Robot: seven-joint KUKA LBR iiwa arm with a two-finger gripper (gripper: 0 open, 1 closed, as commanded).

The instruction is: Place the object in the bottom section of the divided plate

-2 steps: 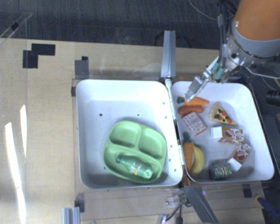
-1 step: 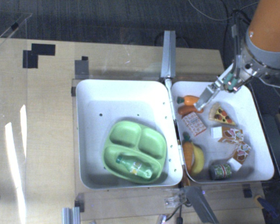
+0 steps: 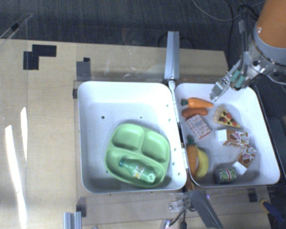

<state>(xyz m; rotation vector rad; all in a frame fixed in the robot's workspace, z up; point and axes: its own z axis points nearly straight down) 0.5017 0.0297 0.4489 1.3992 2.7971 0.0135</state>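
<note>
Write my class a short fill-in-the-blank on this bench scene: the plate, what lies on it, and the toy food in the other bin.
1. The green plate lies in the ____ bin.
2. A small green ____ lies in the plate's bottom section.
3. The pizza slice lies in the ____ bin.
4. The hand hovers over the right bin's ____ edge.

Missing words: left; bottle; right; top

Right bin (image 3: 264, 128) under gripper (image 3: 220, 89) holds carrot (image 3: 199, 102) just left-below it, sausage (image 3: 194, 112), pizza slice (image 3: 227, 118) right-below, cracker packet (image 3: 198, 126), white card (image 3: 221, 136), patterned pieces (image 3: 239, 140), further down banana (image 3: 202, 162) beside orange veg (image 3: 192, 157), can (image 3: 225, 174); left bin (image 3: 93, 128) well left.
</note>
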